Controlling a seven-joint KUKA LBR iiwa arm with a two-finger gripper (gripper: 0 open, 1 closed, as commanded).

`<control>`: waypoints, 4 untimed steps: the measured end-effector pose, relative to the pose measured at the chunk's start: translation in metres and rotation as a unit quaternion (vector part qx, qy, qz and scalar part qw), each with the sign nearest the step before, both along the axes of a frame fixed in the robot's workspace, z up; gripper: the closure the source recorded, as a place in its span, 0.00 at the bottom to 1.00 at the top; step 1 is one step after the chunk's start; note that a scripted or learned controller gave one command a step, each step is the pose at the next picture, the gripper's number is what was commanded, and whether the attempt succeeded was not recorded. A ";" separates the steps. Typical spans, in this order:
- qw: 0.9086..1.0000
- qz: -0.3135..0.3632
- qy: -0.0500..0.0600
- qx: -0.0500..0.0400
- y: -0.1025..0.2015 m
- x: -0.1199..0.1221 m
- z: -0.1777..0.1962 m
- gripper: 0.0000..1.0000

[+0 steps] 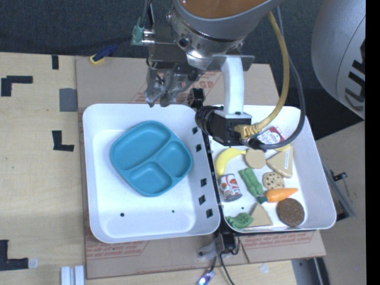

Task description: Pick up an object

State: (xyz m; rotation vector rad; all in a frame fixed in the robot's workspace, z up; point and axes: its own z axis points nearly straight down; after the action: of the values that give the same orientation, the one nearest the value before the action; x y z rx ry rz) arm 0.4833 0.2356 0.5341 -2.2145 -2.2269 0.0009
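I see a cardboard-topped bench (41,159). Near right bin (312,177): brown cookie (291,211), carrot (280,194), small can (230,187), banana (228,157). Left bin (98,159): blue divided plate (151,157). Far back, gripper (165,92) hangs over the left bin's far rim, gripping nothing, spread or pressed together I can't tell.

Camera: one, fixed above the bench (35,159), looking down at a slant. Field: both white bins whole, left bin (98,218) and right bin (314,212), side by side near centre. Distance: moderate; bench edges and dark floor at top included. Arm (237,5): enters from upper right, close to the lens, large and partly cropped by the top edge.
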 end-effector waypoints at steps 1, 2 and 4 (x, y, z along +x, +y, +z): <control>1.000 -0.002 0.006 -0.004 -0.003 -0.001 -0.115 1.00; 1.000 -0.002 -0.006 0.002 -0.002 0.017 0.008 1.00; 1.000 -0.002 0.006 -0.003 -0.003 -0.001 -0.098 1.00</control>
State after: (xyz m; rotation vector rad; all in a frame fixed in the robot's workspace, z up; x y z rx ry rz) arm 0.4821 0.2324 0.4357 -2.2173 -2.2189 0.0218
